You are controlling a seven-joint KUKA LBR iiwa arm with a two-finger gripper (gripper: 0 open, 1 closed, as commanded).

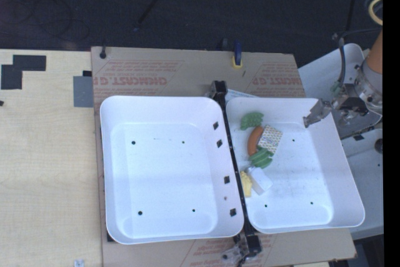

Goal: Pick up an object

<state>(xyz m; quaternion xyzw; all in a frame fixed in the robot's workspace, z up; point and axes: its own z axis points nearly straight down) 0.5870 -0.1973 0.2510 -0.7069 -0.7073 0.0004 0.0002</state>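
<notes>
- Task objects: a small cluster lies in the right shallow white plastic bin [325,197], well to the left of the claw [312,119] and lower in the view, against the bin's left wall.
- Cluster contents: an orange oblong object [254,139], a speckled white card-like block [270,138] touching it, a green leafy-shaped piece [252,119] above, a second green piece [261,159] below, then a white block [260,181] and a yellow piece [246,183].
- Claw: it hangs over the right bin's upper right rim; nothing lies between its fingers. Whether they are wide or narrow cannot be told.
- Left shallow white plastic bin [162,222]: farther left of the claw.
- Both bins rest on a brown cardboard sheet [187,72] on the bench [44,166].
</notes>
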